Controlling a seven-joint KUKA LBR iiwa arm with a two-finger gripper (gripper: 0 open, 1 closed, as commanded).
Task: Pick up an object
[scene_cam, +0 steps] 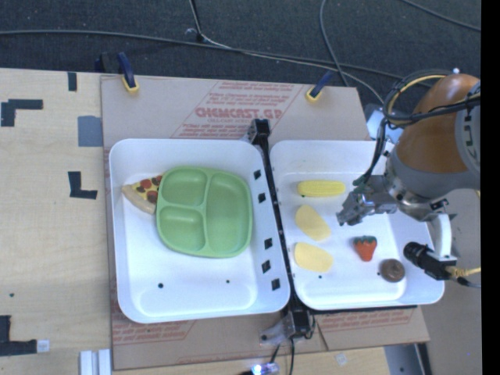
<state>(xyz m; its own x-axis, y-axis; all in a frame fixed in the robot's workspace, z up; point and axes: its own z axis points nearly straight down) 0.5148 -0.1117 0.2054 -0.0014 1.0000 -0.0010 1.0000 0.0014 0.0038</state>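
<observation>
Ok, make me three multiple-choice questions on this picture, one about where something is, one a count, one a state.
1. Where does the green divided plastic plate lie?
A left white bin
B right white bin
C bench

2. How many pale yellow pieces lie in the right white bin?
A one
B three
C five

3. The small red toy strawberry is:
A inside the hand
B lying on the bin floor
C on the plate

Answers: 1 A, it sits in the left white bin; 2 B, three separate pieces show; 3 B, it lies below the hand.
</observation>
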